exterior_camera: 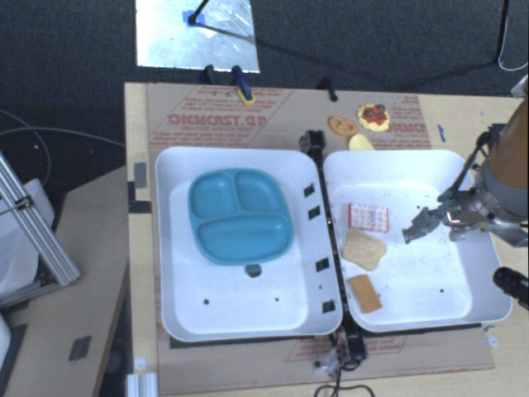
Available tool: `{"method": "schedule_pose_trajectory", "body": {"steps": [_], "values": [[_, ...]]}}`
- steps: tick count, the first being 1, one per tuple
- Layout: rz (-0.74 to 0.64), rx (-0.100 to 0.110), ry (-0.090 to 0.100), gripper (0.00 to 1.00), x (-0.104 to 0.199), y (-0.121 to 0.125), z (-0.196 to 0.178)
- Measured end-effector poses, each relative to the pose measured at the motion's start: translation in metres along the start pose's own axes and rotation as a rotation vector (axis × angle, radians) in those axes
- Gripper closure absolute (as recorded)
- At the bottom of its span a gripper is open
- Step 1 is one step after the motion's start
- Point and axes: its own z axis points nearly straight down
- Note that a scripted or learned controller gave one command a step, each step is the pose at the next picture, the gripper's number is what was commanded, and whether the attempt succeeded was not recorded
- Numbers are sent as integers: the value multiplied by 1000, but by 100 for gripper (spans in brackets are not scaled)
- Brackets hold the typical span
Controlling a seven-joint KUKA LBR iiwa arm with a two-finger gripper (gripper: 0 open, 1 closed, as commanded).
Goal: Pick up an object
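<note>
Jaws too blurred for me to tell wide from narrow, my gripper (421, 226) hangs low in the right bin (463, 304), angled toward the toast (364, 250) lying just beside the red card (368, 217) and orange block (364, 293)

The arm (506, 168) is a rounded grey casing with an orange band above the wrist. A thin dark cable runs along its side. The hand (417, 228) is a dark grey metal piece with slim, angular fingers, joined to a paler silver-grey block with small fittings at the wrist.
</note>
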Motion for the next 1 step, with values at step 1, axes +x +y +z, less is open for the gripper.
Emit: {"method": "schedule_pose_trajectory", "body": {"steps": [1], "values": [[6, 10, 1, 0, -36, -10, 129]]}}
